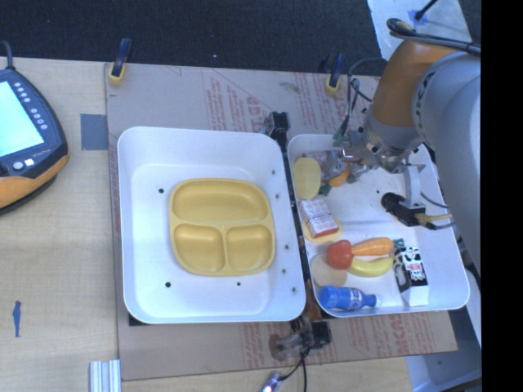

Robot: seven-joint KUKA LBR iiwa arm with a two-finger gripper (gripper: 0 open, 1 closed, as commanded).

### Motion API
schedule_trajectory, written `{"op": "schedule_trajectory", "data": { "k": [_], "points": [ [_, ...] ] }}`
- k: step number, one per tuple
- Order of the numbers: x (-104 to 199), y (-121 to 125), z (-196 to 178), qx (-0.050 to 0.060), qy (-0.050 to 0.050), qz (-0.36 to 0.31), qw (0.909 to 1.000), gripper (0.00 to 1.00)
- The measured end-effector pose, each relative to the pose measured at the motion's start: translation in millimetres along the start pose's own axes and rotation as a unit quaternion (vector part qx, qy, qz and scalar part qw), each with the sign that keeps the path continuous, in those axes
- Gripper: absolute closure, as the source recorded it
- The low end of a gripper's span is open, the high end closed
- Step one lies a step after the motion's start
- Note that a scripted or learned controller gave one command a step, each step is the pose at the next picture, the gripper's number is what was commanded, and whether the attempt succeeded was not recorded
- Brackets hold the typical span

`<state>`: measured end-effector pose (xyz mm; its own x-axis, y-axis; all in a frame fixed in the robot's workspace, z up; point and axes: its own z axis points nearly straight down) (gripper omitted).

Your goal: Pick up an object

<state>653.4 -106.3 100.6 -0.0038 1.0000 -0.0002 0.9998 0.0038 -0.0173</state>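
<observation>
Orange object (340,177) sits small and partly hidden beneath gripper (343,168)

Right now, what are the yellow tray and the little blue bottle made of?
The yellow tray looks like moulded plastic: one even colour, a soft sheen, and rounded compartments. The blue bottle also looks like plastic, glossy and see-through blue with a paler label, though it's too small to be sure.

The grey arm reaches in from the right, its orange band uppermost, wrist angled down and leftward. The end effector (343,170) sits low at the wrist's tip, partly hidden by cabling.
</observation>
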Motion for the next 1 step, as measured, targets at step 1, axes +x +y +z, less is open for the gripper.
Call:
{"op": "schedule_trajectory", "data": {
  "k": [1],
  "points": [
    [75.8,2.0,-92.2,-0.008,0.001,0.000,1.0000,1.00]
  ]
}}
